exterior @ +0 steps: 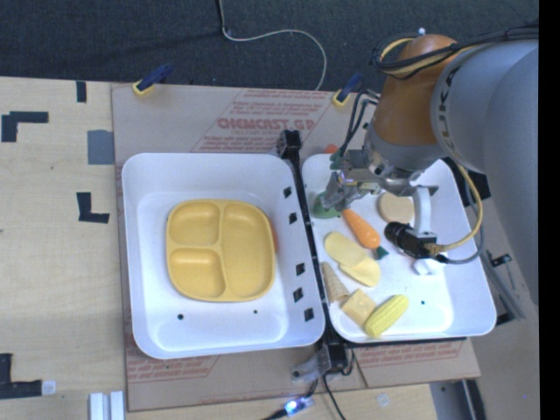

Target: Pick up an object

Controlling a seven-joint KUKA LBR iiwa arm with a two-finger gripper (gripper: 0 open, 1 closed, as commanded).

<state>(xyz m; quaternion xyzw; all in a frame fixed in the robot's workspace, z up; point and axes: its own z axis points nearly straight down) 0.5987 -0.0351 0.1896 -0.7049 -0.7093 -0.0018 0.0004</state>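
Your tool (337, 192) sits low in the right white bin (468, 309) beside the orange plastic carrot (360, 227); finger state unreadable. Nothing lifted yet.

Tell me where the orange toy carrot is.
The orange toy carrot lies in the right white bin, near its upper left, just below the gripper and above the pale yellow potato-shaped pieces.

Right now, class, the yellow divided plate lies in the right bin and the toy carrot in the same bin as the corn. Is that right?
Not quite. The camera view shows the yellow divided plate in the left bin. The toy carrot does share the right bin with the corn.
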